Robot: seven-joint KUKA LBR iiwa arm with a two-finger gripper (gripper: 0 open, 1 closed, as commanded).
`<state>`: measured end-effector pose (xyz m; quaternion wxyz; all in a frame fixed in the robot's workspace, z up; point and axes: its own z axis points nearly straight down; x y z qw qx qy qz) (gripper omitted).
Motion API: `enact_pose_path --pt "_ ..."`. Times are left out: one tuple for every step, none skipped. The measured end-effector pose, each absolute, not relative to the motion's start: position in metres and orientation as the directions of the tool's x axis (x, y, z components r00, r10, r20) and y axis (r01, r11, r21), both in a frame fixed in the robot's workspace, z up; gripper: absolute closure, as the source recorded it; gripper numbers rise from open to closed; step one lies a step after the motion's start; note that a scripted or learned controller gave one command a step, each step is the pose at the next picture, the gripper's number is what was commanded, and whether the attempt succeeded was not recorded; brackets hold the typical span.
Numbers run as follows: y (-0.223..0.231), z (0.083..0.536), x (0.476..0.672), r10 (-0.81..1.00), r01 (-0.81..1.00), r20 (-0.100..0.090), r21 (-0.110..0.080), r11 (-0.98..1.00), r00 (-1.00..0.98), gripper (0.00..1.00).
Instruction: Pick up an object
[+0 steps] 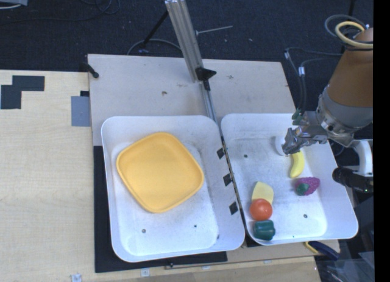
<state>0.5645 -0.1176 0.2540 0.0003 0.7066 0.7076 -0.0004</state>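
Note:
In the right bin (341, 226) lie a yellow banana (297, 164), a purple bunch of grapes (307, 185), a yellow wedge (262, 192), a red tomato (261, 209) and a green pepper (264, 230). My gripper (292, 144) hangs over the bin's upper right part, just above the banana's top end. Nothing shows between its fingers. A large yellow plate (159, 170) lies in the left bin (122, 238).
A slanted aluminium post (187, 34) rises behind the bins, near the divider between them. The arm's orange band (356, 80) and cables sit at the right edge. Wooden bench surface (42, 177) spreads to the left.

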Motion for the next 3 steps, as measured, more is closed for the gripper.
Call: enact_pose_path --pt "-0.072 0.241 0.569 1.000 1.000 0.000 -0.004 0.004 -0.004 1.00" --pt "-0.029 0.240 0.585 1.000 1.000 0.000 -0.004 0.004 -0.004 1.00" --pt "0.027 0.227 0.596 1.000 1.000 -0.001 -0.005 0.004 -0.004 1.00"
